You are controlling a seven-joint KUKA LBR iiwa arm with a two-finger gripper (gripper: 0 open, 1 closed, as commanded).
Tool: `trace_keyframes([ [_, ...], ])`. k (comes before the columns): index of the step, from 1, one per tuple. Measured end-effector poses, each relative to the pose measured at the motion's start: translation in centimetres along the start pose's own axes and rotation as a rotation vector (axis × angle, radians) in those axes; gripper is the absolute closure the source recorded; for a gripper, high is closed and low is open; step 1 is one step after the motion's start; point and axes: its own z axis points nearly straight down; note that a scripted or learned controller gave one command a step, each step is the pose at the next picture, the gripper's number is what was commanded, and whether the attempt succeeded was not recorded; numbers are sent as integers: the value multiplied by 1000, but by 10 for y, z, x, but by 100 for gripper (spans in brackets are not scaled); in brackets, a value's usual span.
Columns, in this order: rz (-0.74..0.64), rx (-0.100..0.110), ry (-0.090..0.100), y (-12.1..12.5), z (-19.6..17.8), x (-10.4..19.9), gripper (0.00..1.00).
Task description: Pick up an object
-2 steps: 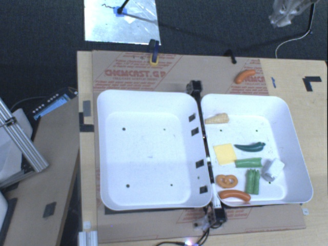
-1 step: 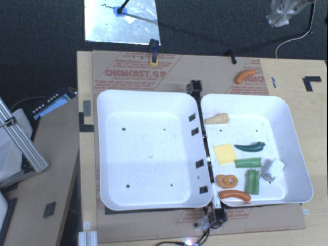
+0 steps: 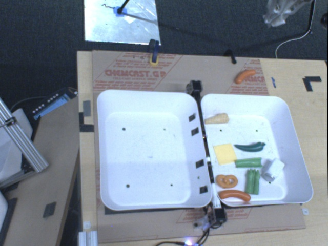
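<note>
The right bin (image 3: 287, 137) holds several small toy foods. Among them are a beige piece (image 3: 216, 119), a yellow square (image 3: 224, 153), a dark green pepper (image 3: 251, 147), a green stick (image 3: 248, 162) and a pair of green pods (image 3: 252, 181). A brown pretzel (image 3: 226, 180), an orange sausage (image 3: 234, 195) and a grey-white lump (image 3: 271, 169) also lie there. My gripper (image 3: 279, 9) hangs at the top right, far beyond the bins and over the dark floor, with nothing seen in it.
The left bin (image 3: 148, 147) lies beside the right one, with a black hinge strip (image 3: 202, 142) between them. Another orange sausage (image 3: 245, 76) lies on the cardboard behind the right bin. A yellow clamp (image 3: 154, 55) stands at the back edge.
</note>
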Motion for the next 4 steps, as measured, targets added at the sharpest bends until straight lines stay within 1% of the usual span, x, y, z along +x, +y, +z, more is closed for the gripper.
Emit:
trace_keyframes([
  [4, 0, 0, 0, 0, 0, 20, 100],
])
